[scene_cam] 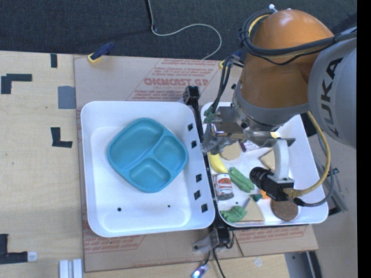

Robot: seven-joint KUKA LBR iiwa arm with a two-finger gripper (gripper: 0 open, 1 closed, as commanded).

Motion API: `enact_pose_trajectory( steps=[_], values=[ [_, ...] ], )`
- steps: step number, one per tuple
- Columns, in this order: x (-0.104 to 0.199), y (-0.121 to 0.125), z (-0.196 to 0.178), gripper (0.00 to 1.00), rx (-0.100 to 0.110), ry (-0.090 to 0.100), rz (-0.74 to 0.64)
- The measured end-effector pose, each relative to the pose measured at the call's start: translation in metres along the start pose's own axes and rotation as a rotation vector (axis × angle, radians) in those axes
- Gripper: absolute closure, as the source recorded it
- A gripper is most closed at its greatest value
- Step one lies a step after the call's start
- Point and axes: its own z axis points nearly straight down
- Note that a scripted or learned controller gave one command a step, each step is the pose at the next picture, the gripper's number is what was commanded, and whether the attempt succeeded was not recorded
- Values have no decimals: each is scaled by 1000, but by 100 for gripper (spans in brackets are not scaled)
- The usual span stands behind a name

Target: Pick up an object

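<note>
- Nearest the camera, at the right bin's (313, 218) front edge: a brown disc (284, 209), a tan card (253, 212) and a green piece (233, 215), loose and close together, so any one would be hard to grasp alone.
- Just behind them: a small can (224, 186), a green pod (240, 179), a banana (217, 163). Any of these could be the object to pick; none is lifted.
- Above that clutter, the gripper (232, 135) hangs low over the bin's left side, probably lined up for a grasp. The wrist hides it, so I cannot tell how it is set or whether it has anything.
- Left bin (93, 155): a blue divided plate (148, 154) lies flat, well apart from the arm.
- Farthest back: a cable (191, 29) loops over dark floor.
</note>
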Motion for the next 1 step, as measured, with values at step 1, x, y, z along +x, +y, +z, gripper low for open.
enact_pose_trajectory(
  steps=[1],
  values=[
    [33,17,86,100,12,-4,5]
  ],
)
